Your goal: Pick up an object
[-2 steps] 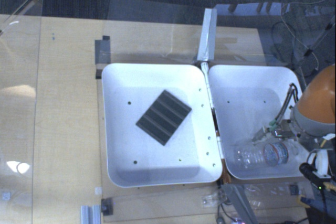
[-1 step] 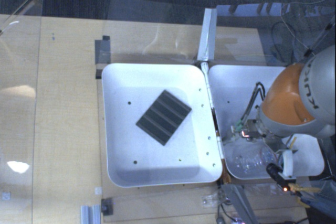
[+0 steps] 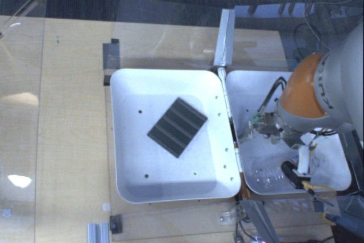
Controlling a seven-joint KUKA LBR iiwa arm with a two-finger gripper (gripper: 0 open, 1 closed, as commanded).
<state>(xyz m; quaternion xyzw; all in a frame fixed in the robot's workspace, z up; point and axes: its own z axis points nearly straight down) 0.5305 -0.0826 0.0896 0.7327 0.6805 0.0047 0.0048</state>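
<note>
A dark grey ribbed rectangular block (image 3: 177, 127) lies flat and turned diagonally in the middle of the left bin (image 3: 131, 179). My gripper (image 3: 257, 124) is down low in the right bin (image 3: 250, 85), near its left wall, under the orange-banded wrist. It is well apart from the block, across the divider between the bins. Nothing shows in the gripper's grasp from this angle. A faint clear, glinting thing (image 3: 267, 174) lies near the right bin's front edge, just below the gripper.
The arm's grey body covers the right bin's right half. A metal post (image 3: 225, 37) stands behind the seam between the bins. Wooden bench top (image 3: 57, 122) stretches out to the left.
</note>
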